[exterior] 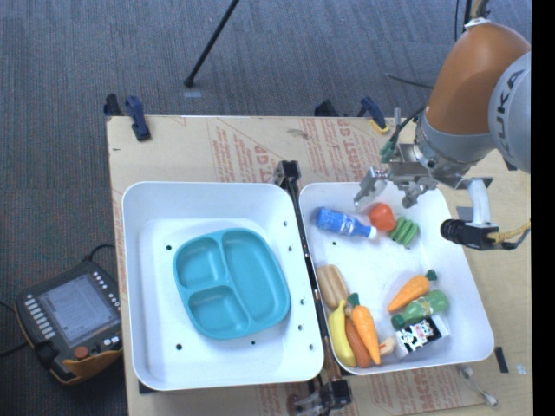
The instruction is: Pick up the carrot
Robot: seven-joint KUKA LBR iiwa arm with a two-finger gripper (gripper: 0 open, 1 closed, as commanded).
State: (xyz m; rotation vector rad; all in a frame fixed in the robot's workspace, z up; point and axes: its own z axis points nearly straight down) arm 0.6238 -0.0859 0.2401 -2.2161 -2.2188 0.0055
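Two carrots lie in the right bin [473,284]. One carrot [408,292] with a green top lies slanted near the right wall. The other carrot [365,333] lies near the front, beside a banana [340,334]. My gripper [387,198] hangs over the far part of the right bin, just above a red tomato [381,217]. Its fingers [364,197] stand spread open with nothing between them. Both carrots are well apart from the gripper, toward the front.
A blue bottle [342,223], a green ridged vegetable [404,230], a hot dog bun [331,285], a green bottle [425,306] and a small black-and-white carton [421,333] share the right bin. The left bin [147,232] holds a blue divided plate [231,281].
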